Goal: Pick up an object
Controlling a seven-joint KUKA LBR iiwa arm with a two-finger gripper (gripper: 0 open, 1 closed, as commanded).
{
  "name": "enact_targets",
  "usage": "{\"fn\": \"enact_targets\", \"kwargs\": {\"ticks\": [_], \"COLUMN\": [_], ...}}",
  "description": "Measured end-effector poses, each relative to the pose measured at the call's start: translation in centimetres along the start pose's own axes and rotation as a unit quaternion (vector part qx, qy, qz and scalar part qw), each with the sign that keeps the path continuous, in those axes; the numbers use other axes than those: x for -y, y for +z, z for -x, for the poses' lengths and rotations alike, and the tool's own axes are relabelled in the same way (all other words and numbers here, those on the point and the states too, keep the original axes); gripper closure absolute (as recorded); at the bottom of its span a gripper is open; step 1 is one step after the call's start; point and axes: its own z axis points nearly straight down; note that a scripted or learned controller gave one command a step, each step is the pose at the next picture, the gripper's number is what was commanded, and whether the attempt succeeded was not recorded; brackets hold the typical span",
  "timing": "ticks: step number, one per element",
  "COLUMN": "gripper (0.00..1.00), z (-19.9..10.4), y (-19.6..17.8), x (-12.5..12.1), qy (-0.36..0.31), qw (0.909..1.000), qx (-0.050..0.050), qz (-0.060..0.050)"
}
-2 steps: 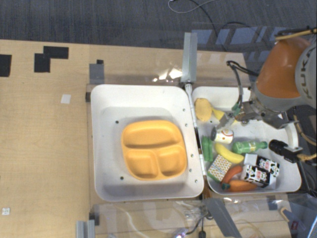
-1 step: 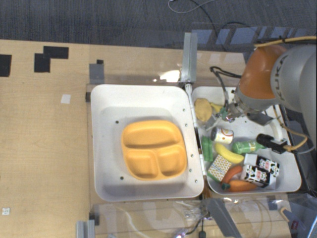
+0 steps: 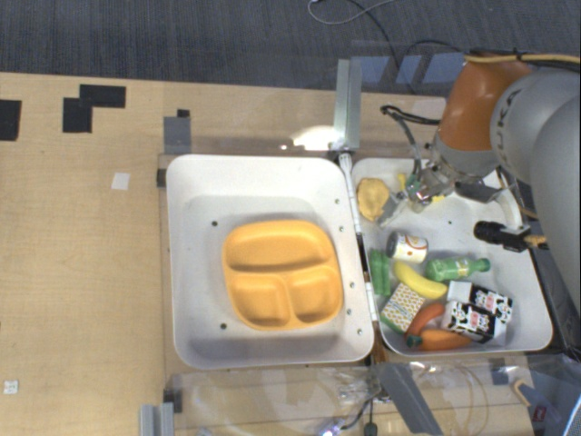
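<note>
At the near end of the right white bin [image 3: 543,339], a yellow plastic banana [image 3: 419,280], orange carrot [image 3: 442,339] and green bottle [image 3: 458,267] lie ungrasped; farther back, the gripper [image 3: 420,192] hovers beside a tan bun-shaped toy [image 3: 371,197], finger state indiscernible, nothing lifted.

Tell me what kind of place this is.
Probably a robot lab's picking station: a KUKA arm over two white bins, toy food such as a banana, and loose cables on carpet.
</note>
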Motion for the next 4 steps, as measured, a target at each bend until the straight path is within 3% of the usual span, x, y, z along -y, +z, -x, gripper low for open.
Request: {"fn": "enact_targets", "kwargs": {"ticks": [1,2,3,4], "gripper": [0.00,0.00,0.00,1.00], "z": [4.5,6.5,6.9,6.8], "y": [0.2,-1.6,0.0,-1.2], "x": [1.4,10.4,3.2,3.3], "qy": [0.207,0.290,0.209,0.207], "qw": [0.9782,0.9565,0.9774,0.9779], "qx": [0.007,0.012,0.015,0.015], "qz": [0.018,0.030,0.030,0.028]}}
